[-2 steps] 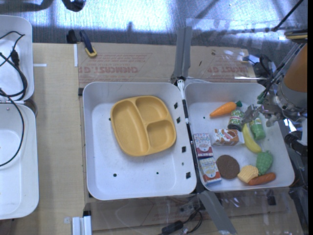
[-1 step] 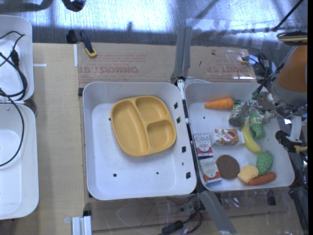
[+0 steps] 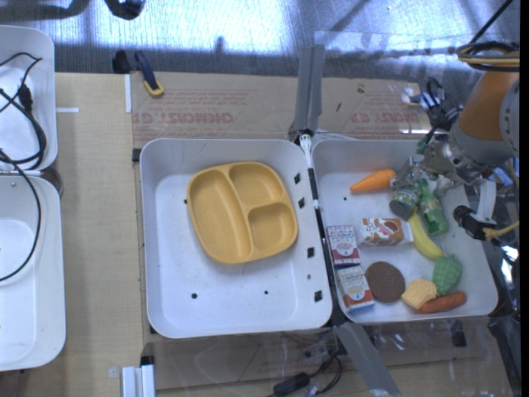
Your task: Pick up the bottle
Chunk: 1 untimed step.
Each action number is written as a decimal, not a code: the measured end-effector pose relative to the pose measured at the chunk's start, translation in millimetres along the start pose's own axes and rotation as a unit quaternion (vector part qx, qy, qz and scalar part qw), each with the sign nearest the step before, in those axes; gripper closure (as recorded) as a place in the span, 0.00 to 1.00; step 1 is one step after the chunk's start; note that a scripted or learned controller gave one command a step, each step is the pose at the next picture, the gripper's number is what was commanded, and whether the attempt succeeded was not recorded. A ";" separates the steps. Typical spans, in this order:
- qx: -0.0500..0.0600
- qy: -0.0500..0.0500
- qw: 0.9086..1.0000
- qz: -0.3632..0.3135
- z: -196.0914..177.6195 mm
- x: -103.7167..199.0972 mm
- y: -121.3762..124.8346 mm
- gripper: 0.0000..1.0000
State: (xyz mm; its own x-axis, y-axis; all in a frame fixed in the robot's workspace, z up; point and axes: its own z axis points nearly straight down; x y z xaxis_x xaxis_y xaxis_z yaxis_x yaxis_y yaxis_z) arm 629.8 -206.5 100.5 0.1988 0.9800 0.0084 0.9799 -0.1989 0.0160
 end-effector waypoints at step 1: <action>0.029 -0.006 0.993 0.117 6.4 11.1 14.8 0.00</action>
